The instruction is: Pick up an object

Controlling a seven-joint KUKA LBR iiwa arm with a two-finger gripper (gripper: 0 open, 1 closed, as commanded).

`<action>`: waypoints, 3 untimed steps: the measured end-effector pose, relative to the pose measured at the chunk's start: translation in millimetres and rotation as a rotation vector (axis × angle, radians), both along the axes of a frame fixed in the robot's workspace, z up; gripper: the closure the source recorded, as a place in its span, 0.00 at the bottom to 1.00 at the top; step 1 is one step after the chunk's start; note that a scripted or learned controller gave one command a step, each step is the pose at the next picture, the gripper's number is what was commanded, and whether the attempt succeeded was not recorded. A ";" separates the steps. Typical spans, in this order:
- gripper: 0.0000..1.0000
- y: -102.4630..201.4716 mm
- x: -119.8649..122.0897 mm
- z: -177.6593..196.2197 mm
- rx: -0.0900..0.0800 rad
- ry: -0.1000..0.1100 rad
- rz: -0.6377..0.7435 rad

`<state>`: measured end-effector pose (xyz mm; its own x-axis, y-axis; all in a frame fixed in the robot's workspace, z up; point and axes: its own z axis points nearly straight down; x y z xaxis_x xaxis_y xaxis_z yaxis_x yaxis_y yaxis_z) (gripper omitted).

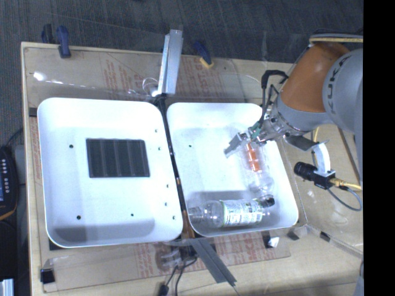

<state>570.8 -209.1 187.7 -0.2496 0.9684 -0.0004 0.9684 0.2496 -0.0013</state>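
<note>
Bottle under the claw in the right bin.
Claw grip unclear; squeeze the bottle's middle, lift straight up.

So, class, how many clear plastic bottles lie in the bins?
2, both in the right bin: one bottle along its near wall, another upright in the picture, below the gripper.
</note>
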 end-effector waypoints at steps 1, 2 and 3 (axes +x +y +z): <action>0.00 -1.0 22.4 -10.4 0.000 -0.002 0.044; 0.00 0.4 22.4 1.1 0.000 -0.001 0.120; 0.00 0.8 29.0 4.0 -0.002 -0.004 0.264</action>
